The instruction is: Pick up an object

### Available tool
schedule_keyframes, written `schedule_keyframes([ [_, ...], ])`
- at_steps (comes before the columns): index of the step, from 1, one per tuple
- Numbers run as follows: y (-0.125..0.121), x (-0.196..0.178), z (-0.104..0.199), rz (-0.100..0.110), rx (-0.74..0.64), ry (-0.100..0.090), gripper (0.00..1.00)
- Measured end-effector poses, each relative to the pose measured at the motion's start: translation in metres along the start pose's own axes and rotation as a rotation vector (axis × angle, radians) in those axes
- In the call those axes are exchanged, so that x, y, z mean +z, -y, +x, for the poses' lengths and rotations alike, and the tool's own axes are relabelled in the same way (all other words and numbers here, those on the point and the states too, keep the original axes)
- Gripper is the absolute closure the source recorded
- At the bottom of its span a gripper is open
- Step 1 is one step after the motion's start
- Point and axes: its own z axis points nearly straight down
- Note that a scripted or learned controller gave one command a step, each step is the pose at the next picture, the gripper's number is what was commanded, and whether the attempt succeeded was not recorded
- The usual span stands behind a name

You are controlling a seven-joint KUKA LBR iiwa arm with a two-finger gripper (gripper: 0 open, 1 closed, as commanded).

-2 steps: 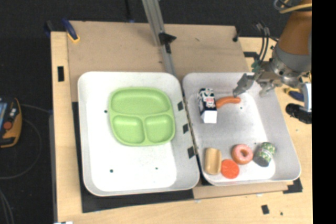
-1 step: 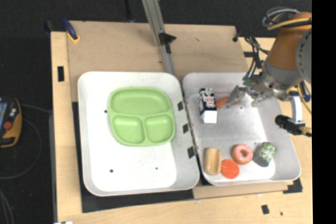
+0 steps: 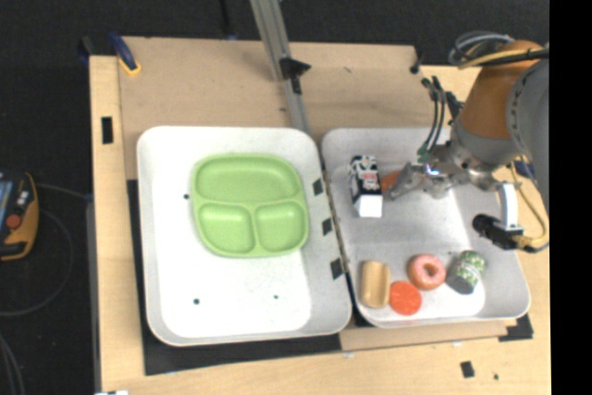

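Hand: grey two-finger hand (image 3: pixel 404 181) in the camera view, reaching from the right into the upper part of the right bin (image 3: pixel 421 231); whether it is spread or pressed together cannot be told at this sharpness, and nothing is seen held in it.
Arm: grey links with an orange band (image 3: pixel 487 97) above the wrist, over the right bin's upper right corner.
Nearest object: small black-and-white carton with a white block at its lower end (image 3: pixel 365 185), lying in the right bin just beside the hand's tip, on its left.
Other candidates: tan cylinder (image 3: pixel 374 283), red-orange ball (image 3: pixel 404 298), pink ringed doughnut (image 3: pixel 426 271) and green-and-white round item (image 3: pixel 466 272), in a row along the right bin's lower edge, well apart from the hand.
Left bin: white (image 3: pixel 166 291), bearing a green three-compartment plate (image 3: pixel 250 203).
Surface: tan board (image 3: pixel 203 83) under both bins.
Step in hand: judged to be the approach toward the carton; no grasp shown yet.
Next move: likely calls for centring over the carton, descending, closing on its narrow sides, then lifting straight up clear of the bin wall.
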Motion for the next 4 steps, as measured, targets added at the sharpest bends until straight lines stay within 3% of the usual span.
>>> schedule_keyframes([
  [1,-0.002,-0.014,-0.001,-0.007,0.0,0.002,1.0],
  [3,-0.002,-0.144,-0.004,-0.008,-0.003,0.001,1.0],
  [4,-0.002,-0.17,-0.005,-0.006,-0.004,0.0,1.0],
])
